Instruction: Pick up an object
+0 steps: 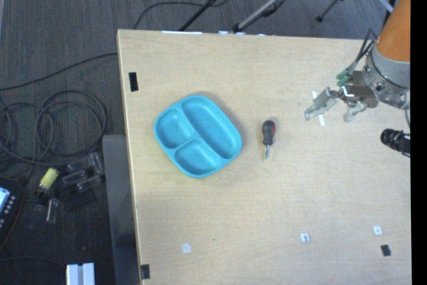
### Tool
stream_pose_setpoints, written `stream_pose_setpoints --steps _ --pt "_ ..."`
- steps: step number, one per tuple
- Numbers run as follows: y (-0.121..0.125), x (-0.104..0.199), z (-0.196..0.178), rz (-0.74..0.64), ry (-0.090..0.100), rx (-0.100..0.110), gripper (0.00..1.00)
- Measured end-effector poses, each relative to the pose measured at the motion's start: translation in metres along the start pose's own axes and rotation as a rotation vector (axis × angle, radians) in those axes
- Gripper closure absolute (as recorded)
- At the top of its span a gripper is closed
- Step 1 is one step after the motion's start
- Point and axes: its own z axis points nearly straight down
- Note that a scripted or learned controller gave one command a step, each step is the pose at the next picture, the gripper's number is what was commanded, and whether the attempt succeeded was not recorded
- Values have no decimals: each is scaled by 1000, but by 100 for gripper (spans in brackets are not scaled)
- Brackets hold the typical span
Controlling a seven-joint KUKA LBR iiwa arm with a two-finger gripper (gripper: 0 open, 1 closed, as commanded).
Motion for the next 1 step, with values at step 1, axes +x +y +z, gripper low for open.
stream_pose_setpoints --steps 1 --pt "17 -17 184 -132 0 -4 0"
